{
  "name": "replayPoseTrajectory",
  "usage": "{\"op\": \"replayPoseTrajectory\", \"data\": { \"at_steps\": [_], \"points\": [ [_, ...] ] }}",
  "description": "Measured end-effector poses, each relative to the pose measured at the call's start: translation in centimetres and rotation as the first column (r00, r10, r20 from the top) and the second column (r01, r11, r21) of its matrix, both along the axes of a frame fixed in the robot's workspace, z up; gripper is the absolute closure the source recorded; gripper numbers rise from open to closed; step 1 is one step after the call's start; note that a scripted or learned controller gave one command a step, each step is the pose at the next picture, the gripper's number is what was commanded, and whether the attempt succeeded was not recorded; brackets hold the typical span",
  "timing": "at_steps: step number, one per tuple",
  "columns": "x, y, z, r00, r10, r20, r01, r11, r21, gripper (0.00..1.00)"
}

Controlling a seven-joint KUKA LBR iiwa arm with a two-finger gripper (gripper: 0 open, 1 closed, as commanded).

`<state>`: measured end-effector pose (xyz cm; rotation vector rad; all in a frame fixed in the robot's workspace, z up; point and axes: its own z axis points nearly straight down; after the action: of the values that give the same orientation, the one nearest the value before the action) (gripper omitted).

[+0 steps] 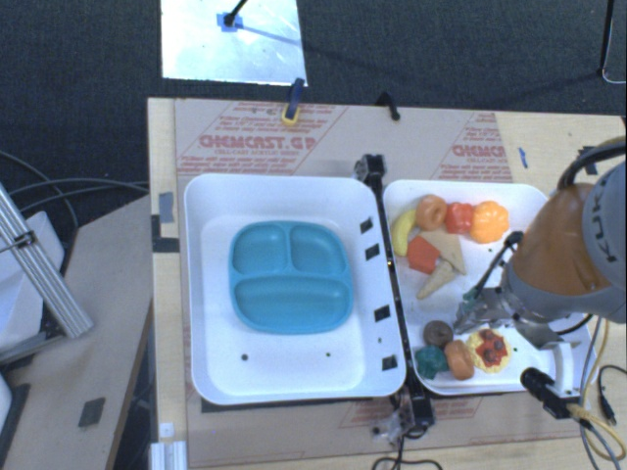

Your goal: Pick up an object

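The right bin holds several toy foods. A yellow banana, a peach-coloured piece, a red piece and an orange fruit lie along its far side. A red block and a beige wedge sit in the middle. Near the front are a brown disc, a teal piece, a brown roll and a pizza slice. My gripper hangs low between the wedge and the pizza slice, just right of the brown disc. Nothing is seen held in it.
The left bin carries a blue divided plate. A black divider with clips runs between the bins. My arm's orange band covers the right bin's right side. A shiny sheet lies beyond the bench.
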<state>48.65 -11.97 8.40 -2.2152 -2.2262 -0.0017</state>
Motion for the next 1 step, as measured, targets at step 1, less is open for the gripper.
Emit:
{"op": "replayPoseTrajectory", "data": {
  "at_steps": [1],
  "points": [
    [1.93, 12.48, 10.55, 1.0, 0.013, 0.013, -0.013, 1.0, 0.005, 1.0]
  ]
}}
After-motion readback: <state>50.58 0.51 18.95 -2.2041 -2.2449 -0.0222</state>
